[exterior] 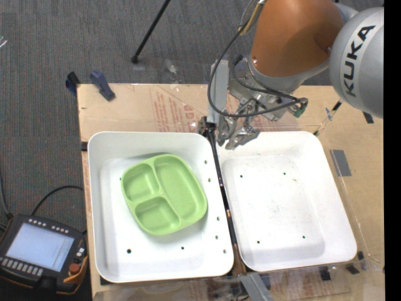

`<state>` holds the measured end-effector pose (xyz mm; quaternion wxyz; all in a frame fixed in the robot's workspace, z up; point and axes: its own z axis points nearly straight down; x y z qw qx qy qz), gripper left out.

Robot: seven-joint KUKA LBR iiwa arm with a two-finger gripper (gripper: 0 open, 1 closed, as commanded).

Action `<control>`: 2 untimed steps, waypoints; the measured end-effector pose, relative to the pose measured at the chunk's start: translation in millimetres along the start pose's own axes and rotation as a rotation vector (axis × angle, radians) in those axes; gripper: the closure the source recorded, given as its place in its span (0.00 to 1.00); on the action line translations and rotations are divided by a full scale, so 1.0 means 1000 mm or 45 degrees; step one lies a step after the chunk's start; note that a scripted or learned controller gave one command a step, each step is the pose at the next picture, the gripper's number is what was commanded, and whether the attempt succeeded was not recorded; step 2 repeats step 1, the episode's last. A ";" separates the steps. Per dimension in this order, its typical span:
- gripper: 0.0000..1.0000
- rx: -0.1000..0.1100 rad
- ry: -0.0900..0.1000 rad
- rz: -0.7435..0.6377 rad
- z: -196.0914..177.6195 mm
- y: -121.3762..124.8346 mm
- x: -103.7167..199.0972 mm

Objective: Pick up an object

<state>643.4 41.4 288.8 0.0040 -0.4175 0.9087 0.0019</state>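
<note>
A green plate [164, 194] lies flat in the left bin [100, 231]; the pincer [237, 135] hangs over the bins' far edge, its opening impossible to tell

Even, diffuse overhead light, moderately bright, with no hard hotspots. The left bin [100, 168] and right bin [332, 187] read near-white, close to clipping on their rims, yet the small dark holes in the floors stay visible. Shadows are soft: a faint one hugs the lower right edge of the green plate [164, 193], another sits under the arm [294, 30] at the bins' top edge. A broad, dull sheen on the orange band, mild gloss on the grey casing. Focus is decent at bench level; the arm, closer to the lens, looks slightly soft. Carpet is dim and grainy. No obvious edge distortion.
</note>
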 end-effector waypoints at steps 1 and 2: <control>1.00 -0.001 0.004 -0.402 0.004 -0.031 0.034; 1.00 -0.001 0.004 -0.402 0.004 -0.031 0.034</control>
